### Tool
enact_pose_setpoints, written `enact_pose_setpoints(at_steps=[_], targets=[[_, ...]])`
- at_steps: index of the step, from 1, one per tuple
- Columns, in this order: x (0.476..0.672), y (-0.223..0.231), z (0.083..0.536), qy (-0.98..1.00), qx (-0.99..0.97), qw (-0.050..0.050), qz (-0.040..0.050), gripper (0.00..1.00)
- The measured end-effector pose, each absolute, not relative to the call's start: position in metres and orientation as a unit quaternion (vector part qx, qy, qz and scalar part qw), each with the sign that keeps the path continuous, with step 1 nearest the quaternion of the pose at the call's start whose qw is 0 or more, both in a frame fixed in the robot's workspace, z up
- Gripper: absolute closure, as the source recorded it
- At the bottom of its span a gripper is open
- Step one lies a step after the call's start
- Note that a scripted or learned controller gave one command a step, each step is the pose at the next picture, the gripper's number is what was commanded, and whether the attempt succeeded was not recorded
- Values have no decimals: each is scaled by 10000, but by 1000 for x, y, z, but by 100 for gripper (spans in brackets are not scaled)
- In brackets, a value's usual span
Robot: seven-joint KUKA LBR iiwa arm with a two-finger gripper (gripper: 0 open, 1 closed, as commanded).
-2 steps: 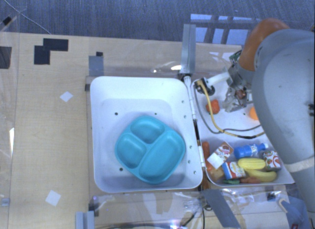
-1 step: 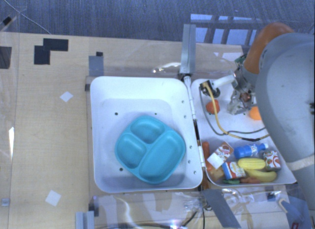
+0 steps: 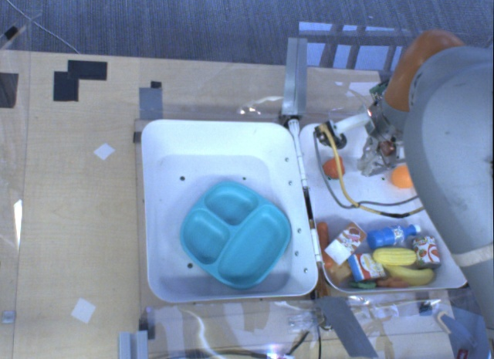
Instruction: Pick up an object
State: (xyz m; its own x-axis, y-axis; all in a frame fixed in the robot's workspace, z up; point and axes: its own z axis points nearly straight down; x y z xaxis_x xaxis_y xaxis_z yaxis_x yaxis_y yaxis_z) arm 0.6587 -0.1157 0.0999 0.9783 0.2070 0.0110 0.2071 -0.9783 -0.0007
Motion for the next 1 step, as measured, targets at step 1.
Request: enact_pose_setpoints(at_steps=[1], targets=[[624,-81,89,-1072,-9942,4,-42,100]])
